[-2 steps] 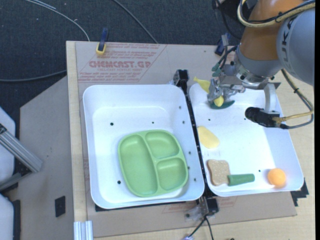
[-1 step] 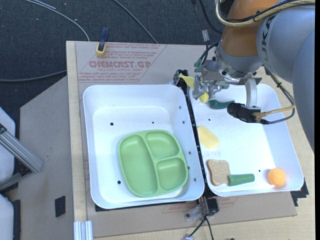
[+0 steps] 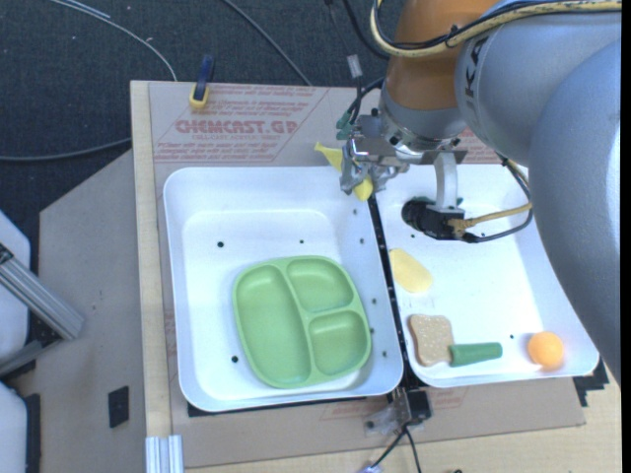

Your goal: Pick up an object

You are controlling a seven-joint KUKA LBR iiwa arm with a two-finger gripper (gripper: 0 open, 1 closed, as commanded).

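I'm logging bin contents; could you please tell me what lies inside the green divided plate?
The green divided plate in the left bin shows three bare compartments, nothing in them. What lies beneath the plate is covered.

Scene is evenly and brightly lit from overhead. White bins (image 3: 197,264) are near overexposed, with mild glare on their rims. Soft, short shadows are cast beneath the green tray (image 3: 301,318). Slight softness is noted throughout; the arm (image 3: 552,97), nearest the lens, is blurred. Dark floor is underexposed.
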